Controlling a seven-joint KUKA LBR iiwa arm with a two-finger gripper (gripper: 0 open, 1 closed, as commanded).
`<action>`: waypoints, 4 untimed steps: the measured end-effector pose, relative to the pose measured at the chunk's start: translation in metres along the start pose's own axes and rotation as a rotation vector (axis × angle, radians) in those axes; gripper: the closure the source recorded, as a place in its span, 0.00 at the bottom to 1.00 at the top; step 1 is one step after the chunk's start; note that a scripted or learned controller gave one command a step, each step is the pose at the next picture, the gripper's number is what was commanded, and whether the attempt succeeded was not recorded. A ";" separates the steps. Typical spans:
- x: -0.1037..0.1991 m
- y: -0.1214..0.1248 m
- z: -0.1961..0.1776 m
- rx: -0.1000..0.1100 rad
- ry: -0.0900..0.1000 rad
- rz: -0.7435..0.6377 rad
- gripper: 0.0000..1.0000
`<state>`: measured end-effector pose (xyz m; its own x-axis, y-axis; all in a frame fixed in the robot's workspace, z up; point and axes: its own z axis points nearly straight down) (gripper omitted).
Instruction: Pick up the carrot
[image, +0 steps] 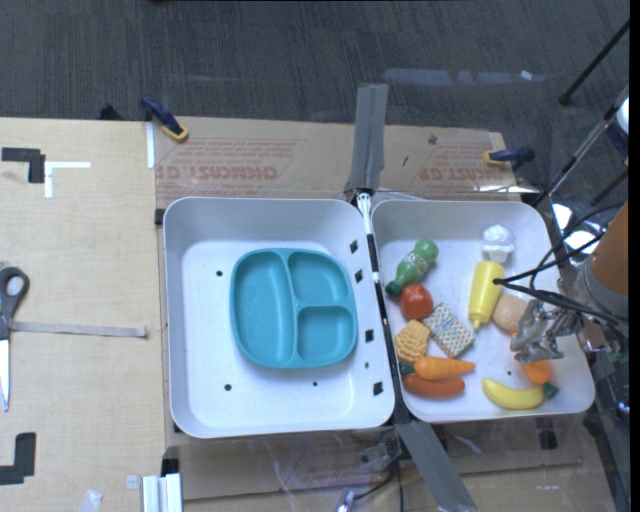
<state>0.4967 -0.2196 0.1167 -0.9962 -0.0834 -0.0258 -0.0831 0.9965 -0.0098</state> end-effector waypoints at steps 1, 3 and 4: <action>-0.015 0.067 -0.036 -0.011 0.019 -0.164 1.00; -0.013 0.013 0.025 -0.011 0.021 -0.196 0.00; -0.016 0.013 0.014 -0.009 0.015 -0.201 1.00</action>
<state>0.5122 -0.2051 0.1028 -0.9599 -0.2801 -0.0091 -0.2801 0.9600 -0.0041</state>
